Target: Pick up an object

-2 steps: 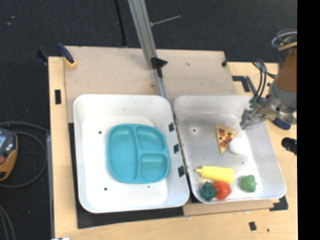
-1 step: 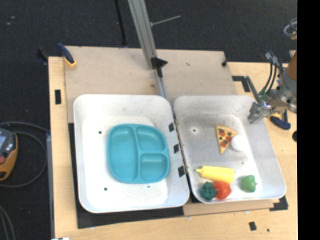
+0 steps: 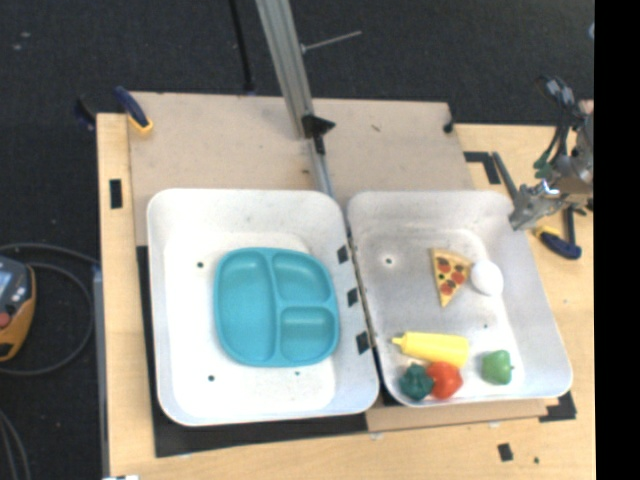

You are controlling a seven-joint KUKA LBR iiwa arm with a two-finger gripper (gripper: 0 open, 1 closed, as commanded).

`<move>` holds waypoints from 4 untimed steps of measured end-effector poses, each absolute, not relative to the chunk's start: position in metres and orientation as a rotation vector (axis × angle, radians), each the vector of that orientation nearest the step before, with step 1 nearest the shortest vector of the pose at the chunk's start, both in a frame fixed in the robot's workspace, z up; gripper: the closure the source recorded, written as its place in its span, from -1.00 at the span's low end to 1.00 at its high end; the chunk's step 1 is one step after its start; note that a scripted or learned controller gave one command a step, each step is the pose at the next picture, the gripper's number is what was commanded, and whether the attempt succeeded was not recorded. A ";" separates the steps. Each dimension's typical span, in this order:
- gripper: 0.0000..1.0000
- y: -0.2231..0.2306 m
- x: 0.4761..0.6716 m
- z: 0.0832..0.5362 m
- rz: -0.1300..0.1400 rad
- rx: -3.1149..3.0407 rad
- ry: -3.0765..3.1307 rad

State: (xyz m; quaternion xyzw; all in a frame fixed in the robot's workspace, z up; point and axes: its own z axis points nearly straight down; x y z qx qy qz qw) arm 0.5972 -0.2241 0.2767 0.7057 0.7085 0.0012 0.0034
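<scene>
From the camera above the desk, two shallow white bins sit side by side. The left bin holds a teal divided plate. The right bin holds the candidates — a pizza slice lying lengthwise toward the near edge, a white egg-like piece touching its right side, and along the near wall a yellow corn, a green and red cluster and a green pepper. The pincer hangs at the right bin's far right corner — whether it is apart or together, I cannot tell. Everything lies nearer and to its left.
</scene>
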 end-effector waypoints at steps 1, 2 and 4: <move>1.00 -0.180 0.612 0.280 0.003 2.212 2.226; 1.00 -0.139 0.624 0.279 0.002 2.213 2.226; 1.00 -0.035 0.632 0.256 0.000 2.215 2.230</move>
